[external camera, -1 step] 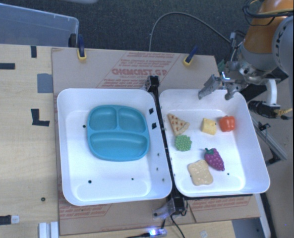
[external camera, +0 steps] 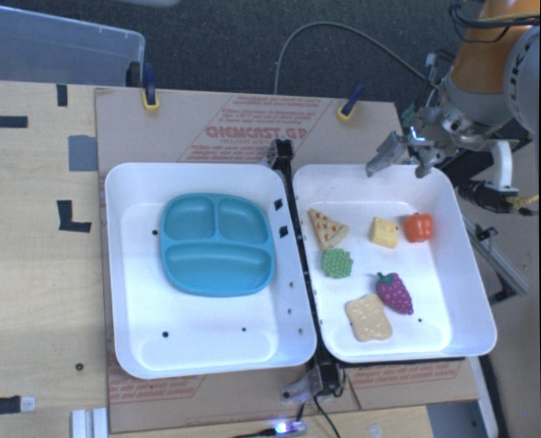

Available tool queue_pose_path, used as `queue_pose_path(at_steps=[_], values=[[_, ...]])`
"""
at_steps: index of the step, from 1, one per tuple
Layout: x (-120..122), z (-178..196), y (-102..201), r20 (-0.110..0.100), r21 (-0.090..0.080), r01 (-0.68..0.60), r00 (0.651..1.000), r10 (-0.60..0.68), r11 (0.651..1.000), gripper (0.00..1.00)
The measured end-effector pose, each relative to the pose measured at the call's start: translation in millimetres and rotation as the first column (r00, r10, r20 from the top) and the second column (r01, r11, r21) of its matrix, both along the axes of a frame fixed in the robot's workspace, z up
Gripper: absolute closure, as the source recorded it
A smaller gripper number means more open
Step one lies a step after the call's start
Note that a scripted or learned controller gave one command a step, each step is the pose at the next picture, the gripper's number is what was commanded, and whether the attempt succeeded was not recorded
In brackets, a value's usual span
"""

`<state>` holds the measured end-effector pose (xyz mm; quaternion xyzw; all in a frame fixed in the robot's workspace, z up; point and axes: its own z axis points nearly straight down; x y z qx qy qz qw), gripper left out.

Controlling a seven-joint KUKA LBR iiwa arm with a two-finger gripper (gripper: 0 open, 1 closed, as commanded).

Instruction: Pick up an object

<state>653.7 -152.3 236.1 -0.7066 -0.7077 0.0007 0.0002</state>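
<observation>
Grey metal pincer (external camera: 400, 156) hangs with its two fingers spread wide and nothing between them, right over the back rim of the right-hand bin (external camera: 466, 272), so every toy food in there lies toward the front of the bin from it. Closest to the pincer look like the yellow cheese cube (external camera: 384, 233) and the red tomato (external camera: 418, 227), sitting side by side just in from that back rim, with the pizza slice (external camera: 326, 227) beside them toward the bin divider. Farther out are the green broccoli (external camera: 337, 263), purple grapes (external camera: 394, 292) lying slantwise, and the cracker (external camera: 368, 318) near the front wall; I'd guess it just drops onto the cheese.
</observation>
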Motion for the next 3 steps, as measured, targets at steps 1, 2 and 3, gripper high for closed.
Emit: queue_pose_path(at_steps=[1, 2, 3], values=[[-10.5, -55.5, -3.3, -0.005, 0.0, 0.001, 1.0, -0.001, 1.0, 0.0], [-16.2, -118.3, 2.3, -0.006, 0.0, 0.0, 1.0, 0.0, 1.0, 0.0], [-11.6, -147.0, 2.7, 0.017, -0.004, 0.0, 1.0, 0.0, 1.0, 0.0]])
